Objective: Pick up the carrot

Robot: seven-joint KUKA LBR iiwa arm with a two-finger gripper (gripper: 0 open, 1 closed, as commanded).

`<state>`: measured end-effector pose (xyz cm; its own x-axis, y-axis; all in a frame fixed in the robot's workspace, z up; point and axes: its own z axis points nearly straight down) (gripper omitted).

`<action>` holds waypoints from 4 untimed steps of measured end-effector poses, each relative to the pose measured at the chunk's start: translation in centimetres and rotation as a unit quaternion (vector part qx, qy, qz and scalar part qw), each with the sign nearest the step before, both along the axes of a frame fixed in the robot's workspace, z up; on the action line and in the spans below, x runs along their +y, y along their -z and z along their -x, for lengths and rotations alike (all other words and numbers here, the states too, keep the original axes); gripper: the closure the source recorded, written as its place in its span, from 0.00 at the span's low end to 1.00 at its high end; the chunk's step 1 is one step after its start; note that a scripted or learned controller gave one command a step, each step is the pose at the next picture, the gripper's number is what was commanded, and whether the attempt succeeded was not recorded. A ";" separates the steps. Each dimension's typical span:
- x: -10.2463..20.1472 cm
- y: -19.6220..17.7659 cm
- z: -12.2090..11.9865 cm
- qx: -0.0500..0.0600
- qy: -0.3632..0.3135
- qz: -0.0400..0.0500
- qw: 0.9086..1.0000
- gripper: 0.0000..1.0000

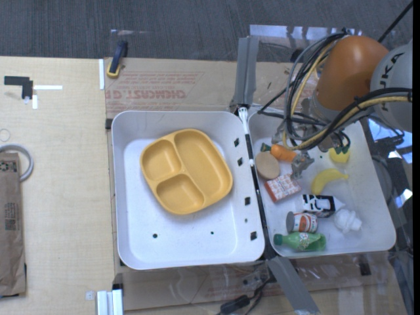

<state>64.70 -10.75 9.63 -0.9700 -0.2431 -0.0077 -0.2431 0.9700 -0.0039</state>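
Note:
The carrot [283,152], a short orange piece, is at the upper left of the right bin [379,238], close to the divider. My gripper [300,161] hangs right beside it, on its right side, under a tangle of cables and the orange wrist band [351,64]. Gripper and carrot look touching or nearly so. Cables and the wrist hide the gripper's tip, so a hold on the carrot cannot be made out.
A tan round item [267,167], a red-and-white packet [282,188], a banana [328,178], a small can [303,223], a green bottle [300,241] and a white piece [348,220] crowd the right bin. A yellow divided plate [187,170] lies in the left bin [131,241].

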 end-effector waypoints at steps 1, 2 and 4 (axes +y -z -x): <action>-5.5 -4.9 1.3 0.002 -0.097 -0.001 0.995 0.00; -0.7 -6.7 6.6 0.003 -0.097 -0.001 0.995 0.00; -1.7 0.6 3.9 0.003 -0.335 0.000 0.942 0.00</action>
<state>60.85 -12.43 9.04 -0.5983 -0.8012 -0.0026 -0.8012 0.5983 0.0005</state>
